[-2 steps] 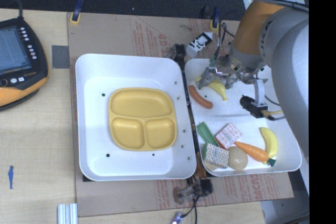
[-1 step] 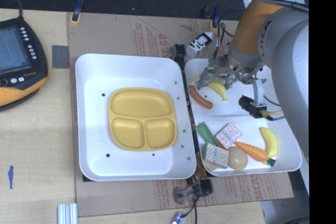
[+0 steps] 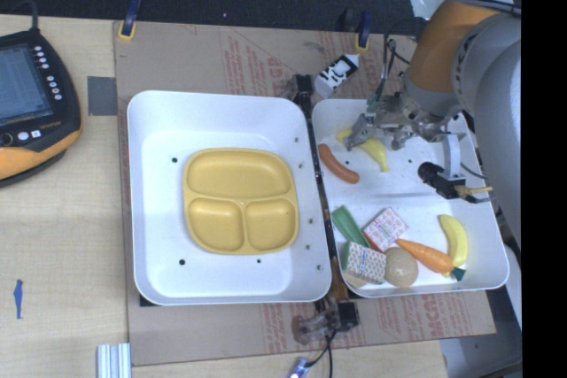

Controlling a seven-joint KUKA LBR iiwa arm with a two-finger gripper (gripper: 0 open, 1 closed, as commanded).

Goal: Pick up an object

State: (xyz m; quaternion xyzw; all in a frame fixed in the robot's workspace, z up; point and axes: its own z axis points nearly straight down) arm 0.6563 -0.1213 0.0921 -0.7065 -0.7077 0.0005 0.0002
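Yellow plastic toy banana (image 3: 377, 153) lies in the right white bin (image 3: 496, 279) directly under the lowered jaws (image 3: 379, 130), whose state I cannot tell; nothing appears lifted, so the pick remains undone.

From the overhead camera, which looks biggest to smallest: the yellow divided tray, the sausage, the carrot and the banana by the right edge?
1. Yellow divided tray, by far the largest.
2. Carrot, banana and sausage look about alike in length; too close to rank.
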